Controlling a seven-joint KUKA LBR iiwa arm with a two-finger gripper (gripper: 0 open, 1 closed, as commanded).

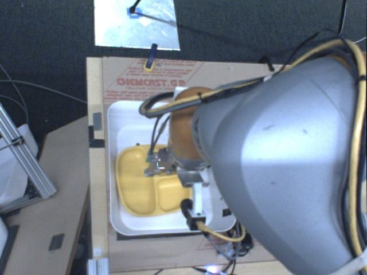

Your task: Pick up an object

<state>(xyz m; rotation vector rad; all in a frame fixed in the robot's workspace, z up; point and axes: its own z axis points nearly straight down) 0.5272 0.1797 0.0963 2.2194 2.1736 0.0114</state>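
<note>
- Dark carpet surrounds the bench [97,153], where a printed cardboard sheet [155,79] lies under a shallow white bin [117,125] at centre frame.
- Inside the bin lies a yellow divided tray [137,179], filling its lower left part; it looks like the only candidate to pick.
- The arm [298,153] covers the right half of the frame, its orange band [183,130] above the bin, and the gripper [156,164] sits low at the tray's upper right edge, seemingly touching it. Whether it is wide or narrow I cannot tell.
- Risk: the tray is broad and smooth, so a pinch on a thin rim would likely slip on lifting.
- Risk: pressing down off-centre may tip or slide the tray against the bin wall.
- Risk: loose cables [160,105] near the wrist could snag.
</note>
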